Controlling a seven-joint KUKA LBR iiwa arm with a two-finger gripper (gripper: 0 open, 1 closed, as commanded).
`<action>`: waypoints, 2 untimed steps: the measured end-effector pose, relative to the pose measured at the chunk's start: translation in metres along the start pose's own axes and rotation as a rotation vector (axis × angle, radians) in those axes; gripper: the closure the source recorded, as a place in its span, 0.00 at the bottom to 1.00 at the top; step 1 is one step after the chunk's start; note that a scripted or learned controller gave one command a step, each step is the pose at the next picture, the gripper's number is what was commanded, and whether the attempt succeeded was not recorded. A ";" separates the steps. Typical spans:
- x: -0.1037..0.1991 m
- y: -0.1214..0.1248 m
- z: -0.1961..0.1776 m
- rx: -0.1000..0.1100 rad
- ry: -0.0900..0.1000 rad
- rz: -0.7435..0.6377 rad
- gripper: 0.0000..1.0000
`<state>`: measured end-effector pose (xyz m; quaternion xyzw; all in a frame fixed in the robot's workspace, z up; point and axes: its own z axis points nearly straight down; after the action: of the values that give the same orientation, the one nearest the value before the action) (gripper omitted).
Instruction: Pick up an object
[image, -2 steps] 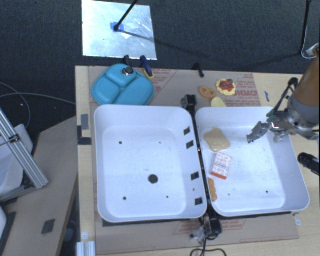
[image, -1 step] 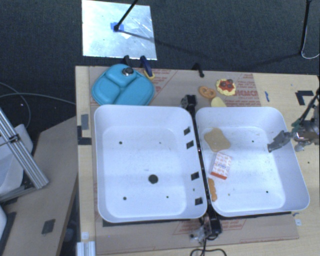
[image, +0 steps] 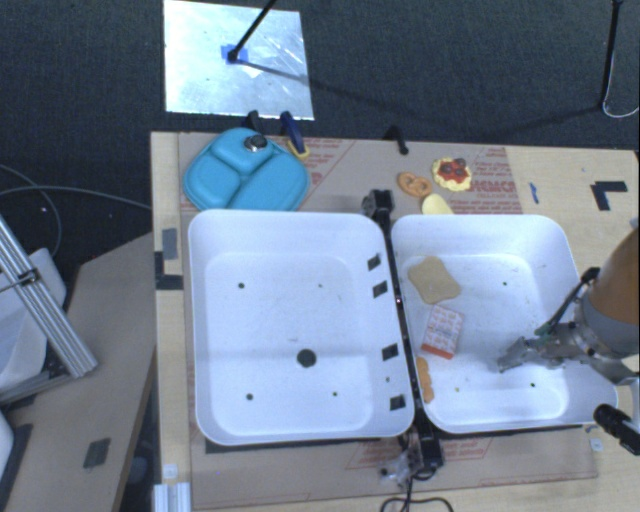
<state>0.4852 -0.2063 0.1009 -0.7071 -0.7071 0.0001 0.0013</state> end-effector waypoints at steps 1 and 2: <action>0.093 0.023 0.013 -0.015 -0.010 -0.007 0.00; 0.089 0.025 0.001 -0.022 -0.009 -0.003 1.00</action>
<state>0.5099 -0.1168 0.1000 -0.7061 -0.7080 -0.0044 -0.0094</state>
